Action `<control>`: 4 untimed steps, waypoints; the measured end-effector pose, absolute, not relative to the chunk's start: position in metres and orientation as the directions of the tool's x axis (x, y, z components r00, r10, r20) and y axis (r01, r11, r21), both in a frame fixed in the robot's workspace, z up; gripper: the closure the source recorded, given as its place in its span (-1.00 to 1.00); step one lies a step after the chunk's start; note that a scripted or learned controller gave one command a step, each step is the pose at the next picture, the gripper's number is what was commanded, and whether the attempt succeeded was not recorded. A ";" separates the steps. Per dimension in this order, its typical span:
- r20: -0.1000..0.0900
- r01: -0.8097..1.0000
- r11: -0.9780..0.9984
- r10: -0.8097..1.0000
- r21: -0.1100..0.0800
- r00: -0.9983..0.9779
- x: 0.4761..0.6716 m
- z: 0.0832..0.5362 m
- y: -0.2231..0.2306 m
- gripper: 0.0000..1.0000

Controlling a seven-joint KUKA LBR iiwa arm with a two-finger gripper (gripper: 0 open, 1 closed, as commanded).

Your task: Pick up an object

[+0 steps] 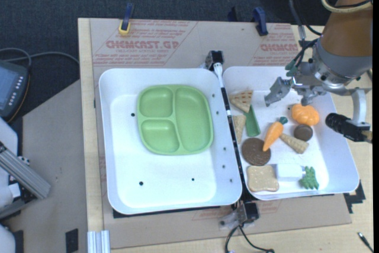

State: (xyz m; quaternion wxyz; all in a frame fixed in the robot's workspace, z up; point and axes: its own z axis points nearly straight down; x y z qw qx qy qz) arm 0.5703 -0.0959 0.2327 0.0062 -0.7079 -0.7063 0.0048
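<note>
Camera view: your pincer hangs over the right bin, above its top half, holding nothing you can see; can't tell if it's open or closed. No pick done yet, whole grasp left. Count: two white bins, one green divided plate in the left bin. Right bin holds about ten toy foods: one carrot, one orange pumpkin nearest the pincer, one brown cookie, one toast slice, one broccoli.

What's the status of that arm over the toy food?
End effector above right bin, nothing seen held. Carrot, pumpkin unpicked. Items crowded close together.
</note>
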 end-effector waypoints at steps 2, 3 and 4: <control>0.002 1.000 0.000 1.000 -0.009 0.000 0.581 0.180 -0.091 -1.00; 0.002 1.000 -0.001 1.000 -0.011 0.001 0.569 0.126 -0.091 -1.00; -0.002 1.000 -0.001 1.000 0.004 0.001 0.571 0.097 -0.092 -1.00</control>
